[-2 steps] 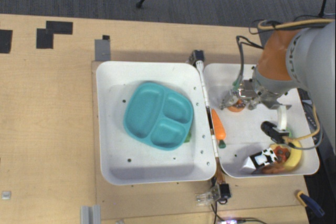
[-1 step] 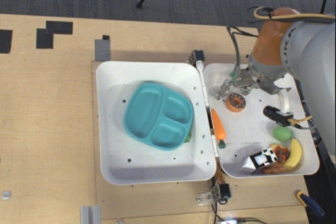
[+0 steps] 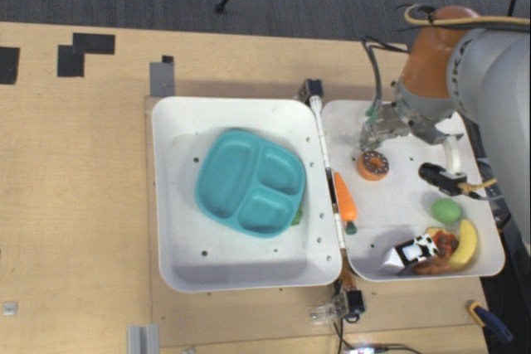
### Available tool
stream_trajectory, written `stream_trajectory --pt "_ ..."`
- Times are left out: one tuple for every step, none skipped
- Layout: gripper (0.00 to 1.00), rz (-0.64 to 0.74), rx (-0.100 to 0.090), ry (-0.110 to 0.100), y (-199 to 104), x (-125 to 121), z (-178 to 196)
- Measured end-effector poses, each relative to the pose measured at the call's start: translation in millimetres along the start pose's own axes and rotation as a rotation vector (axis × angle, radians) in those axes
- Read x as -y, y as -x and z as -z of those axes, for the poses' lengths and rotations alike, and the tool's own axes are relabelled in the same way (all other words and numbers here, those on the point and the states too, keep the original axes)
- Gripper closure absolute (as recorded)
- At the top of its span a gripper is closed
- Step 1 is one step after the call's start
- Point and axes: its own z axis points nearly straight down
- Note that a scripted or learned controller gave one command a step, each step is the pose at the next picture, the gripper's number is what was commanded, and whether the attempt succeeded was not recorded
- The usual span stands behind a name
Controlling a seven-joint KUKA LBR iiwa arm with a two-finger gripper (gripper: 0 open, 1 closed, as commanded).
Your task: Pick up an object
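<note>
Hovering in right bin, upper centre-right of frame: end effector (image 3: 373, 137) just above orange donut (image 3: 373, 165); finger state indiscernible.

The gripper (image 3: 375, 137) hangs in the right bin (image 3: 390, 116), just behind the donut (image 3: 373, 166). Left of it, past the shared rims, the divided plate (image 3: 251, 182) lies in the left bin (image 3: 178, 178). The carrot (image 3: 345, 202) lies front-left of the gripper. The lime (image 3: 448, 210), banana (image 3: 467, 243) and toy cow (image 3: 415, 249) sit front-right.
</note>
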Motion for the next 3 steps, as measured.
stream_trajectory --pt "0.0 0.001 0.0 0.0 -0.1 0.1 -0.2" --pt "0.0 0.246 0.0 -0.001 -16.5 54.8 -10.4" --pt "0.0 0.06 -0.002 -0.005 -10.4 18.7 -11.9"
